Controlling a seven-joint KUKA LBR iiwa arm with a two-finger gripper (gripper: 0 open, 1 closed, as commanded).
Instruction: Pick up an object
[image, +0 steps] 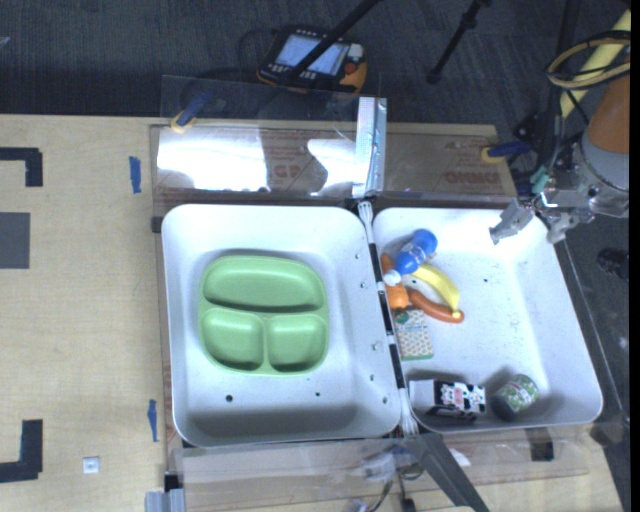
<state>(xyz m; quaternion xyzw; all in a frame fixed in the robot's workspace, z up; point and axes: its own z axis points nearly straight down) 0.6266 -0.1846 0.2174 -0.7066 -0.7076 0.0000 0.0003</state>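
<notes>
Toys (425, 283) lay in the right bin (560, 330), well apart from my claw (530, 222), which hung open.

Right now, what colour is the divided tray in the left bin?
Light green, seen in the camera view: the tray sits in the white left bin.

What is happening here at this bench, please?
A robot arm reaches in from the right, and its gripper hangs open over the far right corner of the right bin, holding nothing. That bin contains a banana, a blue object, an orange object, a small card, a black-and-white toy and a green round object. The left bin holds a green divided tray. Nothing is picked up yet.
</notes>
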